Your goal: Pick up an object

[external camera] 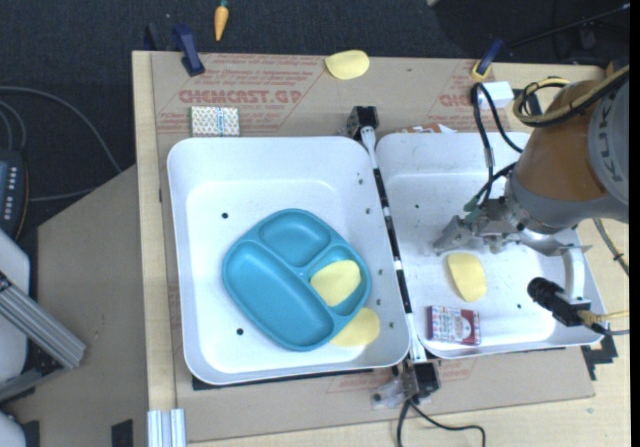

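Note:
A yellow lump [466, 276] lies in the right white bin [425, 170], left of its middle. My gripper [476, 234] hangs just over the lump's far end, under the grey and orange arm [565, 160]. A small red and white box [455, 325] sits near that bin's front wall. In the left bin [250, 160] a blue divided plate [270, 280] holds a yellow piece [336, 281] in its right compartment. Another yellow piece [357, 329] rests against the plate's front edge.
On the bench behind the bins lie a yellow object [347, 64] and a small patterned packet [215, 120]. Blue clamps [188, 50] [487, 57] grip the bench's far edge. A black latch [364, 121] sits where the bins meet. Cables [530, 95] loop beside the arm.

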### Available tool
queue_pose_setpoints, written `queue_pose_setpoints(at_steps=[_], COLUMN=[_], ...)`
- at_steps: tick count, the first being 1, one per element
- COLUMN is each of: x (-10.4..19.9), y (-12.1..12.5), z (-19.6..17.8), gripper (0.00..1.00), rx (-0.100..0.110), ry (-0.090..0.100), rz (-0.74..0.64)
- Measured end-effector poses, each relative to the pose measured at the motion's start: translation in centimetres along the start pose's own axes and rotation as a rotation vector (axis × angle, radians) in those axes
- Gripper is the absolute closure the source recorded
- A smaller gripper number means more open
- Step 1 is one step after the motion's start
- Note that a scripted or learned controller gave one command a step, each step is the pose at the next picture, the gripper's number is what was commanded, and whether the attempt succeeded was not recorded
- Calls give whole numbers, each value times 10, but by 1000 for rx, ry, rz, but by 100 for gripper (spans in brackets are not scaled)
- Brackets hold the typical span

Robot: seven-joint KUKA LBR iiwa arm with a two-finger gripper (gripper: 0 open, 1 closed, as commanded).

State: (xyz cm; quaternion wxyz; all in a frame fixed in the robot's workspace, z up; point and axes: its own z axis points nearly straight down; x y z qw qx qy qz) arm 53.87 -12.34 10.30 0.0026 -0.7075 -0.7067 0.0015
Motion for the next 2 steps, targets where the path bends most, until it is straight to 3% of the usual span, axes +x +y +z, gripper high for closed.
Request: queue_pose_setpoints(at_steps=[1,2], x=[24,24], y=[-33,-32], z=[20,9], gripper=[0,100], rx=[-2,-6], ry=[0,-1], rz=[0,0])
